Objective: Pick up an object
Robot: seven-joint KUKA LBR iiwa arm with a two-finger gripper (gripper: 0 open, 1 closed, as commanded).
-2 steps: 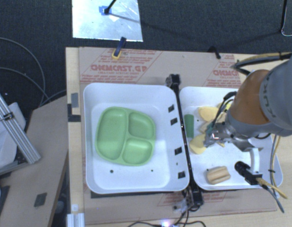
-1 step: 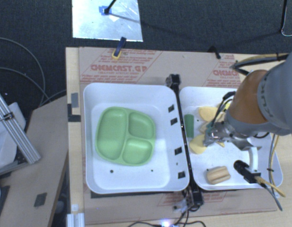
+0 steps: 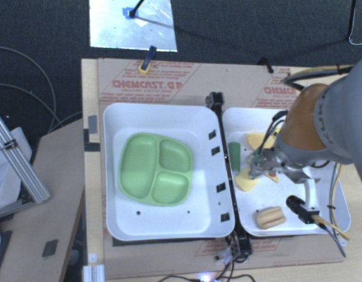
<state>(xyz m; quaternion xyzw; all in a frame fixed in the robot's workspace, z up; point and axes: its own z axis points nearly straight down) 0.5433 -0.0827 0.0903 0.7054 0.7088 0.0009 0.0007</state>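
My gripper [image 3: 261,164] reaches down into the right bin [image 3: 327,213], its tip low among the yellow pieces. A pale yellow piece [image 3: 245,182] lies just left of and below the tip. Another yellow piece [image 3: 256,140] lies behind it. A green cylinder [image 3: 234,153] lies along the bin's left wall. A tan bread-like roll [image 3: 270,217] rests near the bin's front edge. The arm's wrist hides whatever lies under it.
The left bin [image 3: 128,216] holds a green divided plate [image 3: 155,168]. A black divider with clips [image 3: 223,157] runs between the bins. A black fitting with cables [image 3: 304,210] hangs off the arm over the right bin's front. Cardboard [image 3: 169,84] lies under both bins.
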